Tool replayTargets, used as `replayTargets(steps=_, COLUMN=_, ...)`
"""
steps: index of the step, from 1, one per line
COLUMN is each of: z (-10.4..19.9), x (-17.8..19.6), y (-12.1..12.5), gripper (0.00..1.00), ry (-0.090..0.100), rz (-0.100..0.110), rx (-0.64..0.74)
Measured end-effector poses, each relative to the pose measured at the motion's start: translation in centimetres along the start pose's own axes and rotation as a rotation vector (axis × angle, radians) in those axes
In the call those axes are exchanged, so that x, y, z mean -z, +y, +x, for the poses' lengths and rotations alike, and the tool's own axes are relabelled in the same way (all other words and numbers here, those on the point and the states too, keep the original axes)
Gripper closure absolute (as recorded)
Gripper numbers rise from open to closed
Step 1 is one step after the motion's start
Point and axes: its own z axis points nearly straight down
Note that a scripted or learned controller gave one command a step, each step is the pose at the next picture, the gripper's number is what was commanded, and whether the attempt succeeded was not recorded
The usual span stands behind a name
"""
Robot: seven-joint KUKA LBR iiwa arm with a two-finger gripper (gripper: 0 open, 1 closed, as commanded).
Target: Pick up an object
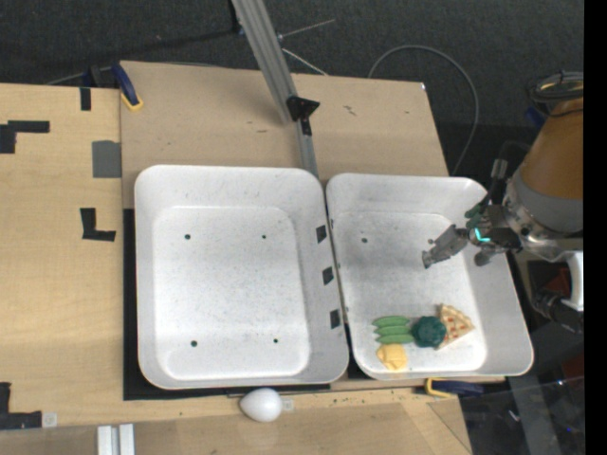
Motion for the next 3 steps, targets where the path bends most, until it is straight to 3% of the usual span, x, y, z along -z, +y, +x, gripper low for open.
replayTargets(steps=1, z=0.0, x=0.2, y=0.1, gripper=0.0, ry=-0.001, rz=-0.004, rx=0.001)
replayTargets(steps=3, z=-0.2, x=-10.5, y=-0.4, gripper=0.0, ry=0.0, rz=0.001, rx=0.0)
